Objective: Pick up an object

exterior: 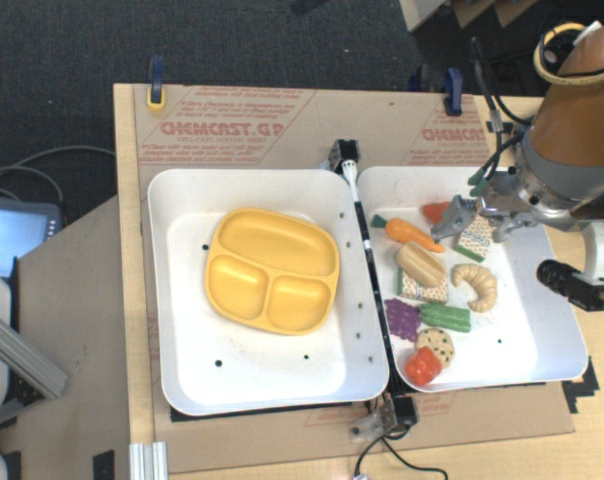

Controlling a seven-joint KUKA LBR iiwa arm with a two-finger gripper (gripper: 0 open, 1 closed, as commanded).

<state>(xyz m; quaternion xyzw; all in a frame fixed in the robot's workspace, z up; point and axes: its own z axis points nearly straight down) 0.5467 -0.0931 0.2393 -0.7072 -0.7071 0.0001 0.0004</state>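
Nearest the camera, at the front of the right bin [552, 363], we saw a red tomato-like piece [423, 366], a spotted cookie [437, 344], purple grapes [402, 318] and a green vegetable [445, 317]. Behind them lay a croissant [476, 285], a bread roll [421, 263] and a carrot [410, 232]. Farther back, the gripper [466, 218] hung low over a patterned cracker [473, 238]; we could not tell its state. Across the divider, a yellow divided plate [272, 270] sat in the left bin [182, 348].
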